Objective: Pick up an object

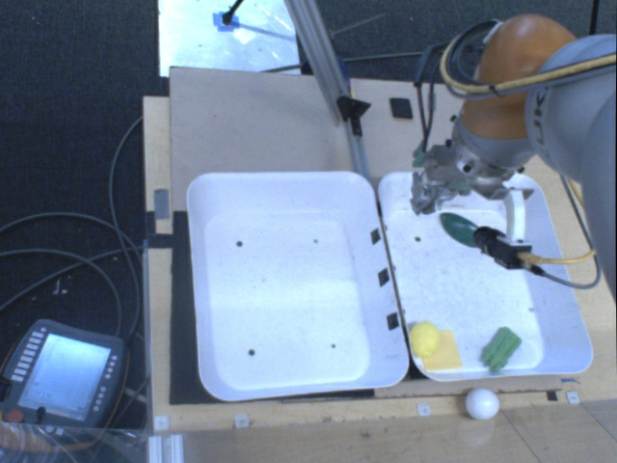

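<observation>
Claw [425, 204] low over the right bin [559, 287], far-left corner; jaw state unreadable, can't tell. Dark green object [459, 227] just right of it, on the bin floor, apparently not gripped. Yellow piece [434, 344] and green block [500, 347] well toward the near rim. White ball [482, 404] beyond, on the bench.

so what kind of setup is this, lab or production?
Likely a robotics lab bench: two white bins on a board, a teach pendant on dark carpet, loose cables, small test objects like a green block.
</observation>
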Robot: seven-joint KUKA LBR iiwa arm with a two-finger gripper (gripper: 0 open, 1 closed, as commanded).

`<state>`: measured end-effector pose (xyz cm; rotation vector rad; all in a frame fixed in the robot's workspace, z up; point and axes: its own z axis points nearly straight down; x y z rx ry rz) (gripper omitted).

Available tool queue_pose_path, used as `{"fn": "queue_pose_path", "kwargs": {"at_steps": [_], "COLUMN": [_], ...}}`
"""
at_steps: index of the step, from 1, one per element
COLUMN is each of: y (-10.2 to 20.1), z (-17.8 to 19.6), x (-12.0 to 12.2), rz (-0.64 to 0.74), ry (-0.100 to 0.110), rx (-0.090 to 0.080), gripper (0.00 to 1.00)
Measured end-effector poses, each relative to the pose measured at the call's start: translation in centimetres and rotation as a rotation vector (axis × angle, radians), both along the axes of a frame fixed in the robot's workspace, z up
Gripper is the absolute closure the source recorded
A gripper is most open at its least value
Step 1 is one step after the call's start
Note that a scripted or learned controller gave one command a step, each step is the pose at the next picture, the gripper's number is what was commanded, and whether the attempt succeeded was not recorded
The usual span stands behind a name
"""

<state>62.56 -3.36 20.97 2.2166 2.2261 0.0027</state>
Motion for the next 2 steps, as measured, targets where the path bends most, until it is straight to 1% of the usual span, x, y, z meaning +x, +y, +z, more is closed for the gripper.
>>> {"fn": "queue_pose_path", "kwargs": {"at_steps": [1, 2], "y": [5.9, 10.8], "z": [1.5, 0.8], "x": [-0.2, -0.1], "rz": [0.001, 0.000], "ry": [0.000, 0.001], "rx": [0.001, 0.000], "gripper": [1.00, 1.00]}}
